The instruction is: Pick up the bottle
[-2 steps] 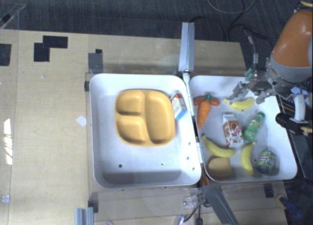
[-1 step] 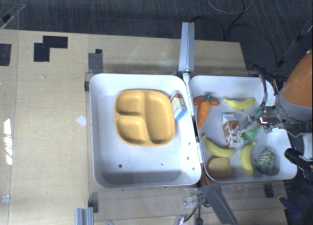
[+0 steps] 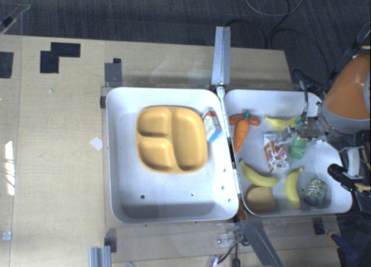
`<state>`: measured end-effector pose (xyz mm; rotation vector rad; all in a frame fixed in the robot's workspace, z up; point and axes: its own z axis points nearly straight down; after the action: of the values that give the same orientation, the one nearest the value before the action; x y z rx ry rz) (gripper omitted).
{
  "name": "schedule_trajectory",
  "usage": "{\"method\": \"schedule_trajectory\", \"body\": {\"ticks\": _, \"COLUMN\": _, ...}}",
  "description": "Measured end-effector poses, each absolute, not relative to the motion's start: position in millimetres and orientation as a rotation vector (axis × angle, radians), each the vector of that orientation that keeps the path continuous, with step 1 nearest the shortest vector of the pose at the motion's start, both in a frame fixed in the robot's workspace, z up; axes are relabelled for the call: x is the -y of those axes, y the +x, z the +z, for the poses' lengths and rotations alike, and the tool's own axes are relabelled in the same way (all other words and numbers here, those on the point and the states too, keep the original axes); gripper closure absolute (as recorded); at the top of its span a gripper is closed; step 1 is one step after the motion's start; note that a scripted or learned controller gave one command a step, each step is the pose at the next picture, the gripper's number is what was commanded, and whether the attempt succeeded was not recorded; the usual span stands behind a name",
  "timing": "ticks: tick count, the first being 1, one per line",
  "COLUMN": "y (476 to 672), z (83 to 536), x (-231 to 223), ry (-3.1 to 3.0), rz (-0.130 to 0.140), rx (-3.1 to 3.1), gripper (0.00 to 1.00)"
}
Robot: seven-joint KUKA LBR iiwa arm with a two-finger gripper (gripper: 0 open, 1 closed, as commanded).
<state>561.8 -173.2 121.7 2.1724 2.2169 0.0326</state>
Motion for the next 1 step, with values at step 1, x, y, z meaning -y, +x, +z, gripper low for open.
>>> {"method": "schedule_trajectory", "body": {"ticks": 1, "y": 592.1, "z": 88.5, "x": 166.8, "ry": 2.374, "rz": 0.011, "rx": -2.045, "gripper": 0.00}}
